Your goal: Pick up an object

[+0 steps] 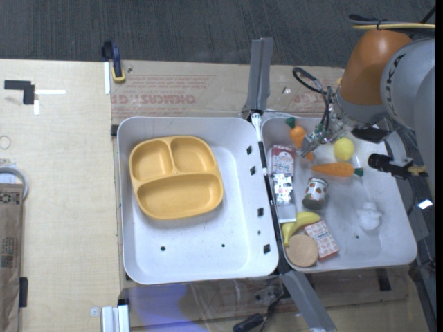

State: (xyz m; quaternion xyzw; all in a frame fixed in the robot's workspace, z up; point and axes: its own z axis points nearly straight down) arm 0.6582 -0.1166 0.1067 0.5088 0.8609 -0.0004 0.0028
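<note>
My gripper [313, 141] hangs low at the back of the right bin [387, 251], under the grey arm with its orange band [367, 64]. Just to its left lies a small orange toy carrot [297, 135], close to it or touching; I cannot tell which. A yellow lemon [344, 148] sits just right of the gripper, and a longer orange carrot [337, 170] lies in front of it. Further forward are a small can [315, 192], two snack packets [282, 175], a banana [299, 223], a round brown biscuit [302, 250] and a red packet [322, 240].
The left bin [201, 254] holds a yellow divided plate [177, 176]. A white crumpled lump [369, 216] lies at the right of the right bin. A grey divider post [259, 75] rises between the bins at the back. Black cables [311, 81] loop behind the gripper.
</note>
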